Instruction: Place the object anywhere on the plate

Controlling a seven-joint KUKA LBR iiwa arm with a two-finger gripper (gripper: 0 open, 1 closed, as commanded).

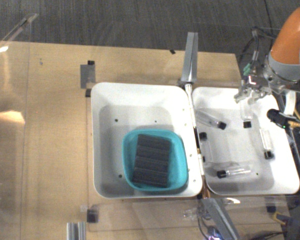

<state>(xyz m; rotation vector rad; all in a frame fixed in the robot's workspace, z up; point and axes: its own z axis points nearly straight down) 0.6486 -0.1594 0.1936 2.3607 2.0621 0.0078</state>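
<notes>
A grey KUKA arm with an orange band (291, 34) reaches in over the far corner of the right bin (285, 186), its gripper (250, 91) poised above the bin's back edge; whether the gripper is apart or together cannot be told from this slanted overhead view, and nothing is seen held in it. Scattered on the right bin's floor are clear plastic tubes with black caps: one tube (211, 119) lying at an angle near the bin's left side, a second tube (233, 172) lying near the front, and a third tube (266, 141) running lengthwise near the right wall, with small black caps (247, 124) loose between them. In the left bin (102, 134) sits the teal plate (178, 154), already bearing a dark ribbed block (151, 160) at its middle. The tubes look light, stiff and smooth, likely to roll or slip under a careless pinch, and thin-walled enough to be squeezed out sideways; a grasp across the middle of the barrel, fingers set square to its length, appears the safest hold. The tube nearest the divider seems the handiest candidate, being closest to the plate, where bare teal rim is left around the block
</notes>
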